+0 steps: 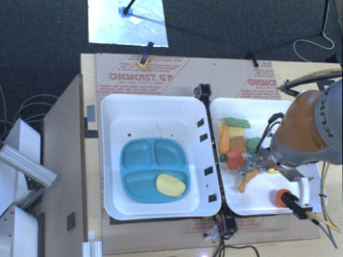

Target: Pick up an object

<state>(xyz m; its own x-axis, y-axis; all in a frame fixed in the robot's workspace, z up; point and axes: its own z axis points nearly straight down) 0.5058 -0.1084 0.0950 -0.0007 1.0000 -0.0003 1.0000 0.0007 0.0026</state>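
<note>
Reaching into the right bin (236, 205) from the right, the pincer (252, 166) sits low among a cluster of toy food, apparently lined up for a grab; whether it is spread or closed on anything cannot be told. A red piece (234, 159) lies just left of it, an orange carrot-like piece (224, 138) beyond, a tan piece (246, 181) just below.

Both white bins (161, 103) looked like smooth, slightly glossy plastic. Inside the left bin, the blue divided tray (154, 170) had a matt plastic look, and the yellow piece (171, 185) on it shone faintly. Beneath the bins, the table (161, 74) showed printed brown cardboard, dull and flat. The arm (308, 127) wore a satin orange band.
</note>
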